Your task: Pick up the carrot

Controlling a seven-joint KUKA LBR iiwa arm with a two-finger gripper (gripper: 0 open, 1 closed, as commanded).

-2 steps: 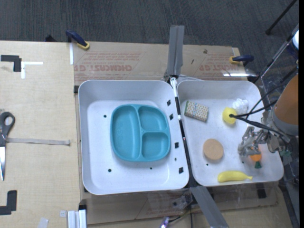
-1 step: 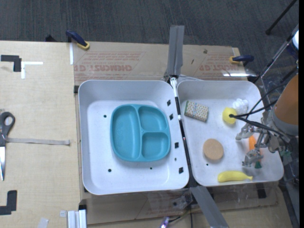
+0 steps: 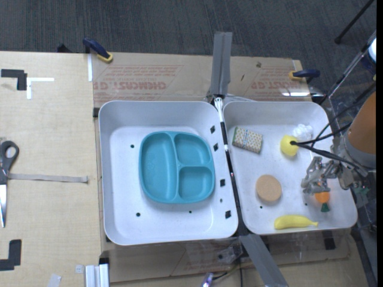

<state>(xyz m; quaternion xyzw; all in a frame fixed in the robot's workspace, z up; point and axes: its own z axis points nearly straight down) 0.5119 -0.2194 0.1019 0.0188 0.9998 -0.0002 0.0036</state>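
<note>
Gripper (image 3: pixel 317 187) is low in the right bin (image 3: pixel 272 115), fingers closed around the top of the carrot (image 3: pixel 323 198), whose orange body sticks out just below them. A banana (image 3: pixel 295 222) lies below-left of the gripper, a round tan disc (image 3: pixel 268 188) to its left, a yellow lemon (image 3: pixel 289 146) above. A blue divided plate (image 3: pixel 178 167) sits well left, in the other bin (image 3: pixel 119 178).

orange carrot (image 3: pixel 322 197), turquoise tray (image 3: pixel 177 167), yellow banana (image 3: pixel 295 222), white bins (image 3: pixel 114 178)
</note>
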